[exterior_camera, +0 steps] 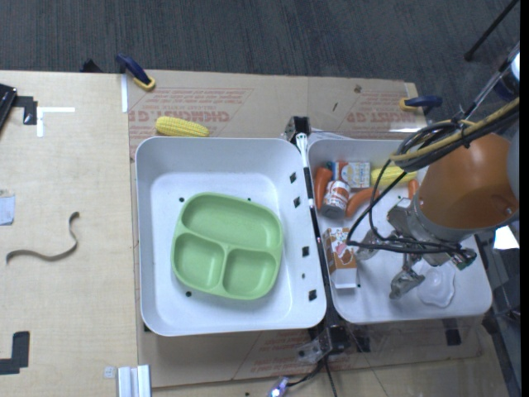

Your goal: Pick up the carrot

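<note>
Orange band above my wrist is the part closest to the lens, lying over the right side of the right bin, with black and yellow cables looping off its upper edge. Below the band, my gripper points down at the bin's front half, just beside a clear, crumpled plastic item on the bin floor. Whether my gripper is open or closed cannot be told from this angle, and nothing can be seen held in it.

Carrot: an orange piece in the rear half of the right bin, just right of a small can and apart from my gripper. A yellow corn cob lies behind it, near the rear wall. A brown packet sits against the bin's left wall, with a small white piece in front of it.

Left bin: holds a green divided plate, lying flat near the middle.

Surroundings: both bins rest on a cardboard sheet. A second cob lies on the sheet behind the left bin. Blue clamps grip the sheet's rear corners. A thin, curved brown strip lies on the bench well to the left.
</note>
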`<state>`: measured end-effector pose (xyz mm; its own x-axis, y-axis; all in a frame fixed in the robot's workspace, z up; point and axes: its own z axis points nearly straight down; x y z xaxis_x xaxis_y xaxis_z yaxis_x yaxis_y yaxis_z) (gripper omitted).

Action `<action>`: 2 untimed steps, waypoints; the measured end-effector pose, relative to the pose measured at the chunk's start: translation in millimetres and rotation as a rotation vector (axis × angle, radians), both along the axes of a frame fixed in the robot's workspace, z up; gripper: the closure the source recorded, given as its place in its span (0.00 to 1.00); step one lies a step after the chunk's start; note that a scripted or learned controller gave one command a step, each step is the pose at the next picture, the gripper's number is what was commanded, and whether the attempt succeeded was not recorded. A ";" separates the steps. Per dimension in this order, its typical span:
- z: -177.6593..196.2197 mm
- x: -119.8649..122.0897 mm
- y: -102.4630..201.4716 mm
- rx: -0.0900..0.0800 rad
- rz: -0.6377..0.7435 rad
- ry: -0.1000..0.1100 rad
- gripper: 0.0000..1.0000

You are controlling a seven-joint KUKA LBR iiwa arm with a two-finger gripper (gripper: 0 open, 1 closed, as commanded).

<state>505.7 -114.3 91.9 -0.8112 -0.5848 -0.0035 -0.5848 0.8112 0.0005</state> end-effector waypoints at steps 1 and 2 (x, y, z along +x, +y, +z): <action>9.6 1.9 1.2 0.000 0.002 -0.004 1.00; 0.1 -4.0 -25.2 -0.002 0.159 -0.002 1.00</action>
